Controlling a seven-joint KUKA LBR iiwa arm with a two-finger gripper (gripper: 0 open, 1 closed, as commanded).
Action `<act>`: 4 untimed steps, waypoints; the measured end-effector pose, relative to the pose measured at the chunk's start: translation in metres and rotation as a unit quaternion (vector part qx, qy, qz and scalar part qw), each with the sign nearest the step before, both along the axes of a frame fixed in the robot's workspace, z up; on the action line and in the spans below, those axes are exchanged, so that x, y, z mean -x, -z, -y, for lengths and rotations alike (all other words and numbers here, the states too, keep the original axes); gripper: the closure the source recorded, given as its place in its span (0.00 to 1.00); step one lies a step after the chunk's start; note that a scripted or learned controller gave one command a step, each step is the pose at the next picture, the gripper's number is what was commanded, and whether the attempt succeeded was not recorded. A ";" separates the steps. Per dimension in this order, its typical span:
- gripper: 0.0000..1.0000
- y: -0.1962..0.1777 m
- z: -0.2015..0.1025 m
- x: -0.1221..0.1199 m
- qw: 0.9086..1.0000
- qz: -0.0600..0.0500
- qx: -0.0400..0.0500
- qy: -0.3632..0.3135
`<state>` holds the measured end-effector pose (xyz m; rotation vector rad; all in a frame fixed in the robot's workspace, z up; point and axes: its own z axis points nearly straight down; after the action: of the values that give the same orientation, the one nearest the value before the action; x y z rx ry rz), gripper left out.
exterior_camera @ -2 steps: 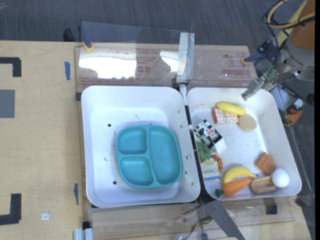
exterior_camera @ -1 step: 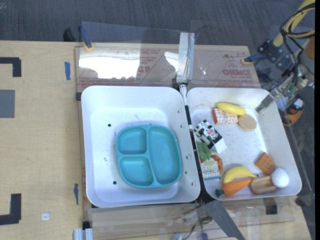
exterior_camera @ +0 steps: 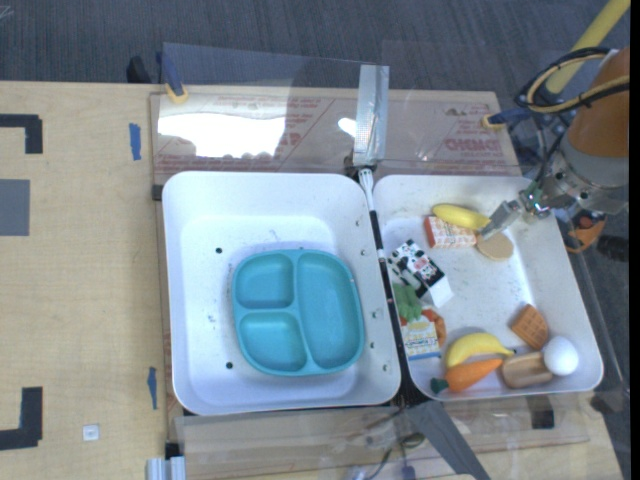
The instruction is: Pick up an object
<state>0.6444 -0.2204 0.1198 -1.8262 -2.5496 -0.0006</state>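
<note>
While my tool [exterior_camera: 508, 214] hangs low over the far part of the right bin [exterior_camera: 585, 313], I cannot tell whether it is spread or pressed together — the tip is too small and blurred. The nearest thing to take is the banana [exterior_camera: 458, 215], lying just beside the tip toward the divider between the bins, its long axis running roughly across the bin, in line with my reach. A tan disc [exterior_camera: 495, 246] sits just beneath the tip. I judge a short shift toward the divider is needed. The packets carry print, but none of it is readable.
</note>
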 end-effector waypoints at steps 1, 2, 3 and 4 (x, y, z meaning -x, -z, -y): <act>0.00 0.026 -0.006 -0.005 1.000 0.006 -0.004 -0.001; 0.00 -0.023 -0.009 -0.025 0.998 0.007 0.003 0.066; 0.00 0.005 -0.008 -0.030 0.996 0.005 -0.004 0.084; 0.00 -0.096 0.003 -0.026 1.000 0.011 0.005 0.026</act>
<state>0.6706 -0.2232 0.2162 -1.9055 -2.5201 -0.0087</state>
